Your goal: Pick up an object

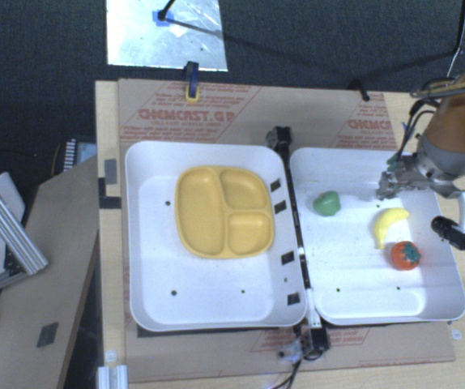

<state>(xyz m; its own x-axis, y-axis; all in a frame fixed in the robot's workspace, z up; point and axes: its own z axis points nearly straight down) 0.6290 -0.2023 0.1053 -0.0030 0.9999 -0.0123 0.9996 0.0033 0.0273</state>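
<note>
Counting two white bins: left bin (147,298) has one yellow divided plate (223,211); right bin (362,306) has three items, green piece (326,203), yellow banana (389,224), red tomato (405,254). Gripper (388,186) sits above banana near the bin's far right edge, jaw state cannot tell. Bare floor at bin's front-left

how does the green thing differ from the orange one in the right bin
The green object is plain green and lies toward the right bin's left side, on its own. The orange object has a small green patch on top and lies farther right, just below a yellow object. Both are small and roundish.
</note>
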